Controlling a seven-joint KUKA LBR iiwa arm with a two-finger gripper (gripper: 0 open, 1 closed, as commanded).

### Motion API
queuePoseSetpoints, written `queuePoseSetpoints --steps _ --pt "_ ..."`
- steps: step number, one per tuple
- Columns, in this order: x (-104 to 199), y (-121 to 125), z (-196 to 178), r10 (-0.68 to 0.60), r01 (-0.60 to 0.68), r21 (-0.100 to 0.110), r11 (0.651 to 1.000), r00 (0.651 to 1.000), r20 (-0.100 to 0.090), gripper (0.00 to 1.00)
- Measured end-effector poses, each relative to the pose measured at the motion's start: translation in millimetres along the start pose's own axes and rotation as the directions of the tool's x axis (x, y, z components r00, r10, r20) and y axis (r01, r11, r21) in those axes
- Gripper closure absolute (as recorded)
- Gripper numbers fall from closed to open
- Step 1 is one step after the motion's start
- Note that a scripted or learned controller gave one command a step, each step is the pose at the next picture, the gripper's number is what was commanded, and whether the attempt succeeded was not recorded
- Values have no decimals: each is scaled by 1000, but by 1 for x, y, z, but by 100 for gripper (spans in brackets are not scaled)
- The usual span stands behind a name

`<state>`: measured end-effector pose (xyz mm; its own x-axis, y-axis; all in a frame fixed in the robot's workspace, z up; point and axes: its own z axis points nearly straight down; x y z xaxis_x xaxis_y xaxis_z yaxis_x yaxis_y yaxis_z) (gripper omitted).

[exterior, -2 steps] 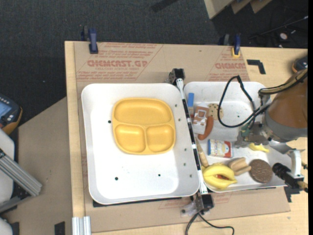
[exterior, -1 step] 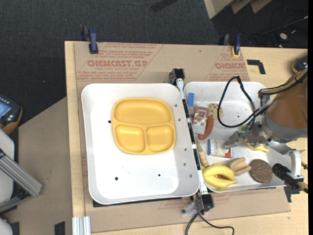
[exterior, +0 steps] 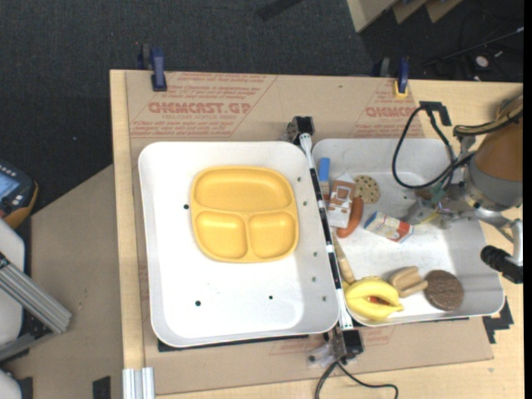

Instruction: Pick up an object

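Note:
The right bin [exterior: 465, 248] holds several toy foods. A white, red and blue packet [exterior: 389, 226] lies in its middle. To the packet's left are a red sausage [exterior: 356, 214], a small carton [exterior: 339, 204] and a speckled cookie [exterior: 366, 189]. A blue piece [exterior: 323, 169] sits at the far left corner. Along the front lie a yellow banana-like piece [exterior: 374, 298], tan bread sticks [exterior: 407, 279] and a brown round patty [exterior: 444, 290]. My gripper [exterior: 427, 214] hangs low over the bin, just right of the packet, at the end of the grey arm [exterior: 499, 169].
The left bin [exterior: 166, 248] bears a yellow divided plate [exterior: 244, 213]. A black cable [exterior: 405, 144] loops over the right bin's far side. Blue clamps [exterior: 155, 66] hold the cardboard board at the back.

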<state>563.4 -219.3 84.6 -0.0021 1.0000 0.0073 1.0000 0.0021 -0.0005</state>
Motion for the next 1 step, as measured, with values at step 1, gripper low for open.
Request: queuePoseSetpoints --steps 1 --pt "7 96 0 -5 5 1 1000 1000 2 0"
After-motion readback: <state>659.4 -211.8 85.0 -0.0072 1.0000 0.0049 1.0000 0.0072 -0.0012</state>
